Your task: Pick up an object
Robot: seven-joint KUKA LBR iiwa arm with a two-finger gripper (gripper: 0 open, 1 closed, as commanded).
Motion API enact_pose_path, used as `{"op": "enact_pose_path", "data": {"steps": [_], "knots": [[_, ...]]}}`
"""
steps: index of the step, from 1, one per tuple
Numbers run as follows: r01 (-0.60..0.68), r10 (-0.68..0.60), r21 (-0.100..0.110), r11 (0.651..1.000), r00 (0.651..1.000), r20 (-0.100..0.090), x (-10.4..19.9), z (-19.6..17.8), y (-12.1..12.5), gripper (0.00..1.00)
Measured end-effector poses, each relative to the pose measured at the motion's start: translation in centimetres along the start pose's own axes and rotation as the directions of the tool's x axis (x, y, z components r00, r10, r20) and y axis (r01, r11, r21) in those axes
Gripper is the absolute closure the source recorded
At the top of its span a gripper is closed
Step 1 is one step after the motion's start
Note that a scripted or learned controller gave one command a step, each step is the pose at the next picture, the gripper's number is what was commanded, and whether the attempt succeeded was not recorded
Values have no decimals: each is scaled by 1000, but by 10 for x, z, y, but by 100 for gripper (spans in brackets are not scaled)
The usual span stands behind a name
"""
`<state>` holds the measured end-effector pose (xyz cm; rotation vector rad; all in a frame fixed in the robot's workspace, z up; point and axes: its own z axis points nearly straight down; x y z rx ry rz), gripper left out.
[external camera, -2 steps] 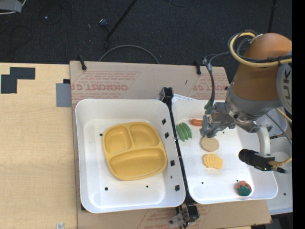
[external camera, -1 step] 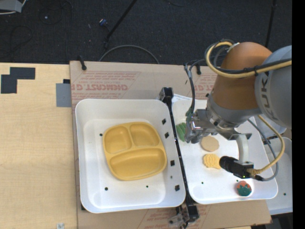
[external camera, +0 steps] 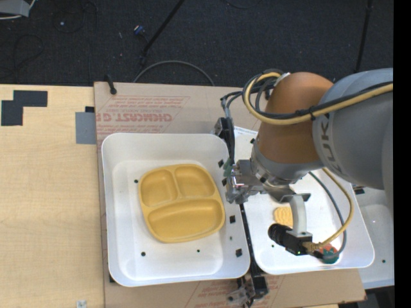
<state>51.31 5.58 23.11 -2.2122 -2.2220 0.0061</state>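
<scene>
A yellow divided plate (external camera: 181, 202) lies in the middle of the left bin (external camera: 122, 172). In the right bin (external camera: 359, 249) a small yellow waffle-like piece (external camera: 281, 215) lies beside the pale bracket. A small teal and orange thing (external camera: 329, 255) rests near the bin's front right corner. My gripper (external camera: 235, 186) hangs under the orange wrist band, low at the left edge of the right bin, next to the wall between the two bins. It stands just right of the plate's edge. The wrist hides much of the right bin.
Both bins sit on a cardboard sheet (external camera: 148, 111) on the pale wooden bench (external camera: 45, 191). The grey arm (external camera: 359, 127) covers the back right of the scene. Yellow cables loop above the wrist and over the right bin.
</scene>
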Motion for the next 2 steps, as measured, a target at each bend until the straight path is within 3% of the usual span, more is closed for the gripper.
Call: {"op": "enact_pose_path", "data": {"steps": [1,2], "knots": [[0,0,-1,1000,1000,0,44,4,-12,100],[-4,4,-2,1000,1000,2,42,4,-11,0]]}}
